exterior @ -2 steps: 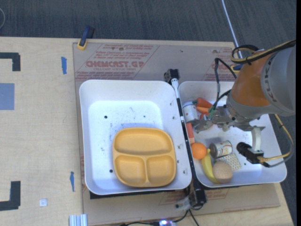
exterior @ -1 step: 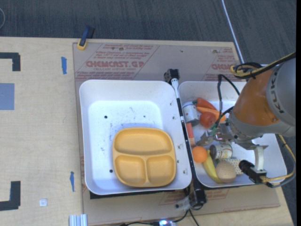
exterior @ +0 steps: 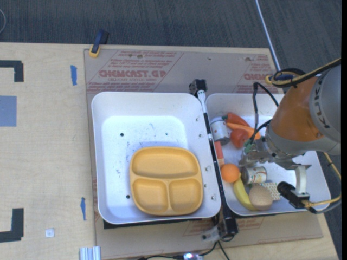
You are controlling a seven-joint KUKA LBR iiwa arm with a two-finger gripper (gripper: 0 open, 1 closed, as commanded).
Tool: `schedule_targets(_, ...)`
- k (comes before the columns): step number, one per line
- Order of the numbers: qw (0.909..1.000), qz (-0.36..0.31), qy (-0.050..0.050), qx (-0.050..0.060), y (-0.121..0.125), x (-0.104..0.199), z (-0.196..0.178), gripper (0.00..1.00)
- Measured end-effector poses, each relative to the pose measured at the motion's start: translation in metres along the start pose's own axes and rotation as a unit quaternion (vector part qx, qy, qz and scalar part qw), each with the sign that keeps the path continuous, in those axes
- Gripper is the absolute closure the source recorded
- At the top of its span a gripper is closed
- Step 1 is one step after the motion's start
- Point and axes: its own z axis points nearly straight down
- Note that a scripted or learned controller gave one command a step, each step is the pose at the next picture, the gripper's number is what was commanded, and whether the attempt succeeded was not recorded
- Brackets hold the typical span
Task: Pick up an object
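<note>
Grey arm with orange band (exterior: 295,115) reaching in from the right, lowered over the cluttered right-hand shallow white bin (exterior: 323,184).

Two-finger pincer (exterior: 255,164) sunk among the objects near the bin's middle; open or closed, cannot tell. Nothing visibly caught in it. Just left of it, a small round orange fruit (exterior: 230,173); just near of it, a yellow banana (exterior: 242,194) beside a tan bread-like lump (exterior: 261,197); directly under the wrist, a pale cylindrical can-like item (exterior: 257,175), probably the intended target, being closest. Farther off, red and orange plastic vegetables (exterior: 238,130) and a grey metal can (exterior: 218,128). Piled loosely, presumably as mixed grasp candidates. In the left-hand white bin (exterior: 103,145), well apart, a yellow three-compartment plastic tray (exterior: 165,179) lying flat toward the near side.
</note>
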Motion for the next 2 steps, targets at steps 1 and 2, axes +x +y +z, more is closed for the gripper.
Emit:
schedule_targets(1, 1.0, 0.0, 0.0, 0.0, 0.0, 0.0, 0.0, 0.0)
schedule_targets(2, 1.0, 0.0, -0.001, -0.002, 0.001, 0.0, -0.01, 1.0)
